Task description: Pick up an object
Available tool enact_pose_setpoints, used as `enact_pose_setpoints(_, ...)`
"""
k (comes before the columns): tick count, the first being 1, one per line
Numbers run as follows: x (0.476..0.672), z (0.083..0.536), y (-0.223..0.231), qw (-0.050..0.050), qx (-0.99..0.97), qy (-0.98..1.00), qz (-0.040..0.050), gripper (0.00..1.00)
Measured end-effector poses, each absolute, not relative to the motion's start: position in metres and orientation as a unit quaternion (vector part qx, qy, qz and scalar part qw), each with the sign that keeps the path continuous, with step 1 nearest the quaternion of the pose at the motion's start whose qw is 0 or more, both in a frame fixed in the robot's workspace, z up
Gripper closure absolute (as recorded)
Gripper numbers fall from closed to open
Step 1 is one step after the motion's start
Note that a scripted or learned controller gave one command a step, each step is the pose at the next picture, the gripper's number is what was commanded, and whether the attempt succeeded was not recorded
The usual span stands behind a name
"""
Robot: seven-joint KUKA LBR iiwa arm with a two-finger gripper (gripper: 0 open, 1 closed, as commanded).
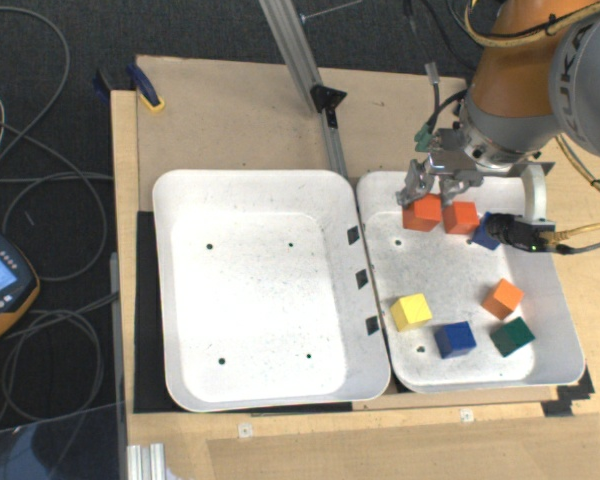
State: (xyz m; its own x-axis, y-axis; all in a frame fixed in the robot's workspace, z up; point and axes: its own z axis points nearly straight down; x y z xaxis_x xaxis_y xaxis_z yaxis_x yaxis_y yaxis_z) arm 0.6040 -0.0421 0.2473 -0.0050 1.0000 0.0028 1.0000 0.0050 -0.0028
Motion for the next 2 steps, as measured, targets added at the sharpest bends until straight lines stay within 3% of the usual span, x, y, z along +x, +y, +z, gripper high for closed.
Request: enact_pose_setpoints(2, 0.561, 0.240, 0.073, 0.003, -0.704, -0.710, 0.0000, 1.00)
